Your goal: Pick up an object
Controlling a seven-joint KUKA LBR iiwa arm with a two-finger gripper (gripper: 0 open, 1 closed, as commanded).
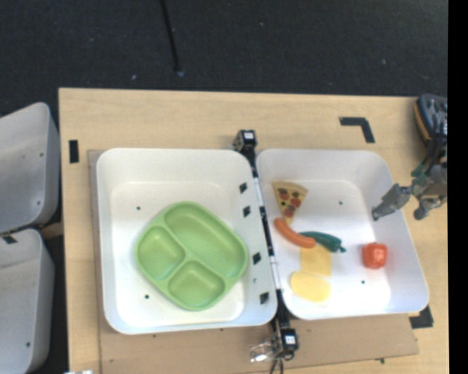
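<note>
The arm [430,123] reaches in over the worktop's [179,119] right edge, its gripper [409,199] hanging at the right bin's [335,158] right rim with jaws spread wide and holding nothing. That smooth white bin holds a flat pizza wedge [289,198] near its left rim, a sausage [295,234], a dark green pepper [324,241], pale yellow pieces [312,275] and a round red tomato [375,255] near its right rim. The left bin [117,170] carries a glossy green divided plate [190,254] with three hollows, toward its front edge.
</note>
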